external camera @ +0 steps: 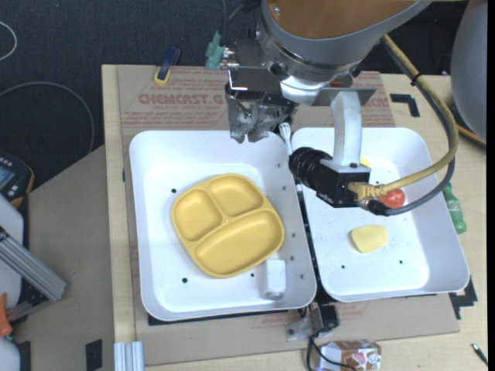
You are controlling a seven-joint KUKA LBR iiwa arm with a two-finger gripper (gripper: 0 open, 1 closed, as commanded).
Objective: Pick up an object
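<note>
Arm [340, 22] upright over far rim of left bin [178, 137] | claw [254, 126] pointing down | opening: cannot tell

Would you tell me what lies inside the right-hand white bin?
A pale yellow wedge lies in the open; a small red object is partly covered, so its shape is unclear.

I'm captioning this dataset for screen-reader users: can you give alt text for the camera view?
A grey-and-orange robot arm's gripper hangs over the far edge of the left bin, which holds a yellow divided plate and a small white object. The right bin holds a pale yellow lump.
</note>
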